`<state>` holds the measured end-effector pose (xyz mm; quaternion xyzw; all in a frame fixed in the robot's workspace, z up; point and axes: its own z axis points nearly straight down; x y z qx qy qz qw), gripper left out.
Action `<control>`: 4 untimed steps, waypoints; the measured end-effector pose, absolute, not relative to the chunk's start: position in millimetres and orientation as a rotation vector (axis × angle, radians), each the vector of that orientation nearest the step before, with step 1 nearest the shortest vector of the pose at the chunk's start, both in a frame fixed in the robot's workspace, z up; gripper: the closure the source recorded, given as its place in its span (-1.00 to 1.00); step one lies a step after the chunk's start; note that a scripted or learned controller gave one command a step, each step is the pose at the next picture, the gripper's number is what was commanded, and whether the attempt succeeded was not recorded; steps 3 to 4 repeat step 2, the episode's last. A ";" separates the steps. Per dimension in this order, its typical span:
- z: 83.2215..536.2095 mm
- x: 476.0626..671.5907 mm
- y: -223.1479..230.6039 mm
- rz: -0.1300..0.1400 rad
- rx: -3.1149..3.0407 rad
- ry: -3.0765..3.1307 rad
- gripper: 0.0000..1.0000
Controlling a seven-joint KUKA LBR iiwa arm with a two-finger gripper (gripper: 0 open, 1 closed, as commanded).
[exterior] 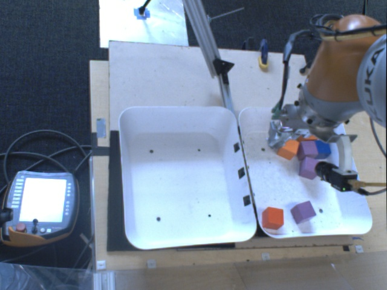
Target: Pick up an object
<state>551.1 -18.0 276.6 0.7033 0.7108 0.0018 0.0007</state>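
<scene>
Right now the gripper (279, 135) sits low in the right bin (363, 219), just beside an orange cube (289, 149) at the edge of a cluster with two purple cubes (309, 157) and a blue cube (323, 148). Whether it is spread or pinching, I cannot tell. This looks like the reach-and-grasp step; next comes closing squarely on one cube and lifting. Another orange cube (273, 217) and purple cube (303, 211) lie near the front wall. The left bin (130, 162) holds nothing.

Blue block (323, 148) mostly hidden under arm (338, 71); jaws' state unclear.
</scene>
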 end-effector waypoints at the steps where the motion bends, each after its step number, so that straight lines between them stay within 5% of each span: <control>1: 268.8 562.9 41.8 0.005 2.209 2.234 1.00; 2: 264.7 587.2 91.9 0.006 2.209 2.232 1.00; 4: 264.7 587.2 91.9 0.006 2.209 2.232 1.00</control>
